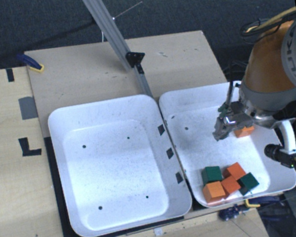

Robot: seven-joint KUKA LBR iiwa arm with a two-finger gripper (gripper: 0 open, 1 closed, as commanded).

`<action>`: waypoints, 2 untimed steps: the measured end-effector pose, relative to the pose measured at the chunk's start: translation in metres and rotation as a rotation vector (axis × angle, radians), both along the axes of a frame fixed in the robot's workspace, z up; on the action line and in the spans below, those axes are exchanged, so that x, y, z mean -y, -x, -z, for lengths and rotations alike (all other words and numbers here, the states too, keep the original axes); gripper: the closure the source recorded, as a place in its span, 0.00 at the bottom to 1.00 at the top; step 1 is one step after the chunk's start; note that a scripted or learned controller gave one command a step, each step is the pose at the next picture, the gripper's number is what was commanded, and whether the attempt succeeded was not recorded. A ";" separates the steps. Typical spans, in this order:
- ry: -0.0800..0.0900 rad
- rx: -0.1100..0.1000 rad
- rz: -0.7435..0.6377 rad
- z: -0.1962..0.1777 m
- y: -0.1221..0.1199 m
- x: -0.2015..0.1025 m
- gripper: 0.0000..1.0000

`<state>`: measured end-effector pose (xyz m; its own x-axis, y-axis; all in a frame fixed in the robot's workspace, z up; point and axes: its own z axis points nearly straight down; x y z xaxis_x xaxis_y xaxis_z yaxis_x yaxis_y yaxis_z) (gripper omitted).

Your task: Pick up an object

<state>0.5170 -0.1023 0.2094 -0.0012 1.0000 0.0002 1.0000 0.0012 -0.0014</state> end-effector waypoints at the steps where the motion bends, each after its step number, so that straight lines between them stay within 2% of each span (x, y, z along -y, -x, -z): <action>1: -0.001 0.001 -0.005 -0.012 -0.021 -0.045 1.00; 2: -0.001 0.001 -0.005 -0.012 -0.049 -0.085 1.00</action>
